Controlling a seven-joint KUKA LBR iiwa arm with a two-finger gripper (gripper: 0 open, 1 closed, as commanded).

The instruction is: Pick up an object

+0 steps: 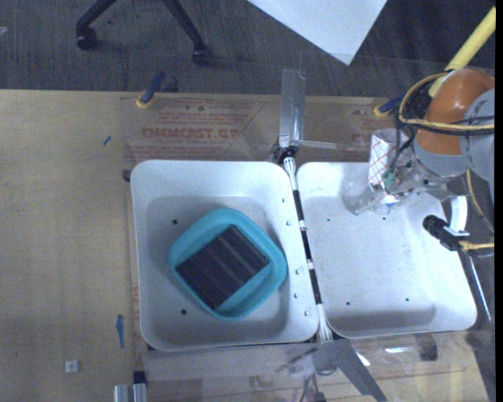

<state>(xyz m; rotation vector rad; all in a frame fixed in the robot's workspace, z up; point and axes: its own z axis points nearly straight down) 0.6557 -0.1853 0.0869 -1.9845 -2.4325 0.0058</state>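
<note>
Teal dish (228, 261) lies in left bin (157, 188); gripper (376, 196) well apart.

My view of the bench and the floor behind it

I see a tan wooden bench (63, 235), dark carpet (236, 47) beyond its far edge, an office chair's wheeled base (141, 27) at top left, and a white sheet (322, 23) lying on the carpet.
</note>
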